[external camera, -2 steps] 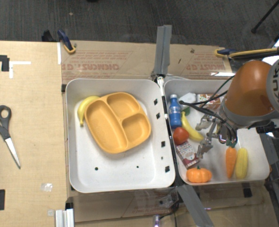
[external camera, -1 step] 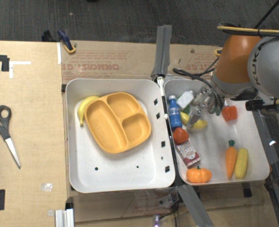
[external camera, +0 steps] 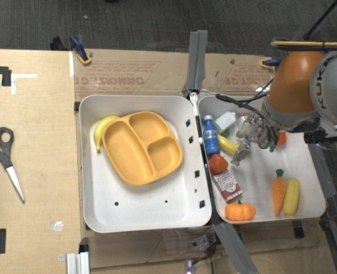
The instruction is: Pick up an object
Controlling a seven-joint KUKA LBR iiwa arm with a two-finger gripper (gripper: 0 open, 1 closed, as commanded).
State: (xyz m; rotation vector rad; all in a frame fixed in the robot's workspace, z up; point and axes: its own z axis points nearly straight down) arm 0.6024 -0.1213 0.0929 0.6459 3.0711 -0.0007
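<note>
My gripper (external camera: 245, 144) hangs low over the upper middle of the right bin (external camera: 305, 153), below the orange wrist band. Just left of it lie a small yellow piece (external camera: 228, 145), a white block (external camera: 225, 120) and a blue bottle (external camera: 210, 135). A red tomato (external camera: 217, 164) and a red-and-white packet (external camera: 227, 185) sit below these along the bin's left wall. Toward the front are an orange pumpkin (external camera: 240, 210), a carrot (external camera: 278, 193) and a yellow corn cob (external camera: 292, 196). Nothing shows held in the gripper.
The left bin (external camera: 100, 204) holds a yellow divided plate (external camera: 142, 147) with a banana (external camera: 102, 131) at its upper left edge. Scissors (external camera: 7, 158) lie on the wooden bench at far left. Cardboard lies behind both bins.
</note>
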